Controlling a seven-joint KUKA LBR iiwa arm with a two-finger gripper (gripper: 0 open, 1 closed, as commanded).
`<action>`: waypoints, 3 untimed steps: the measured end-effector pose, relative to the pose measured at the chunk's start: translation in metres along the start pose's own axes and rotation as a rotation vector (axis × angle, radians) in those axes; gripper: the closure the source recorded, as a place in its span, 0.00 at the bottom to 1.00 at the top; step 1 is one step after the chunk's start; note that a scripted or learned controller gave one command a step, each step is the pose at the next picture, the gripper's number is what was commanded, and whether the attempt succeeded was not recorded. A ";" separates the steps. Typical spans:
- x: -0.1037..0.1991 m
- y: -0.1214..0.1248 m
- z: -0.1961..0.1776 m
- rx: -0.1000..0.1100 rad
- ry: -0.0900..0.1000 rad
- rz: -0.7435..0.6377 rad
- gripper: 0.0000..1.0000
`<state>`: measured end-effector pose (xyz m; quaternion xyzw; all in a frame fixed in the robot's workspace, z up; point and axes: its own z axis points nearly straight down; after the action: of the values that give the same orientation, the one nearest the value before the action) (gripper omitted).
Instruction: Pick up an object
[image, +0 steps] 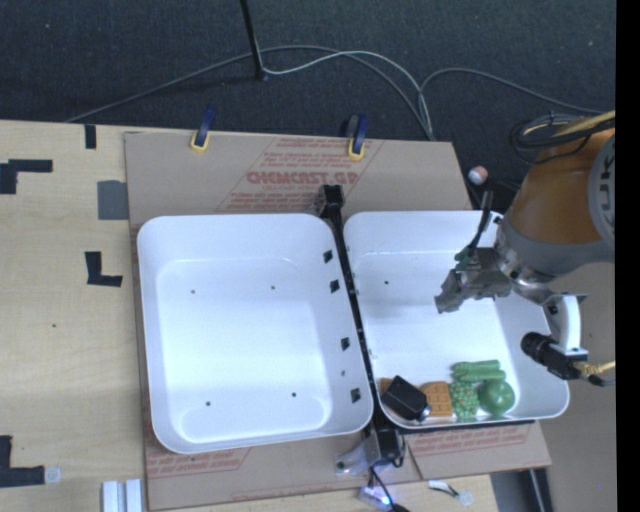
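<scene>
camera view: looks down at a slant on a bench with two shallow white bins side by side on a sheet of brown cardboard (300, 175).
left bin (160, 250): white floor with a few small dark dots.
right bin (400, 235): holds a cluster of objects along its near edge, toward the lower right corner.
black object (405, 398): lies tilted at the near-left corner of the right bin, just beside the divider between the bins.
orange waffle-like piece (437, 398): sits just right of the black object, touching or nearly touching it.
green items (478, 388): a bumpy corn-like piece, a long pod-like piece above it, and a rounded green piece at the right end, all bunched together next to the orange piece.
arm (560, 205): grey with an orange band, reaching in from the right over the right bin's far-right part.
gripper (460, 290): hangs over the middle of the right bin, above bare white floor, well apart from the cluster of objects at the near edge.
gripper state: cannot tell how far it is open; nothing is seen in its grasp.
clamps (203, 133): two blue-and-yellow clamps pin the cardboard's far edge.
cables (330, 65): trail over the dark floor beyond the bench.
</scene>
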<state>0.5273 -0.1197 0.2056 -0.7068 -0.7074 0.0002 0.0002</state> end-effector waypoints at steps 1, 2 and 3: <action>0.000 -0.034 -0.009 -0.001 0.000 0.001 1.00; 0.000 -0.034 -0.008 0.000 0.000 0.000 0.00; 0.000 -0.034 -0.019 0.000 0.000 0.000 1.00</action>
<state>0.4935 -0.1193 0.2242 -0.7068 -0.7074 0.0002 0.0003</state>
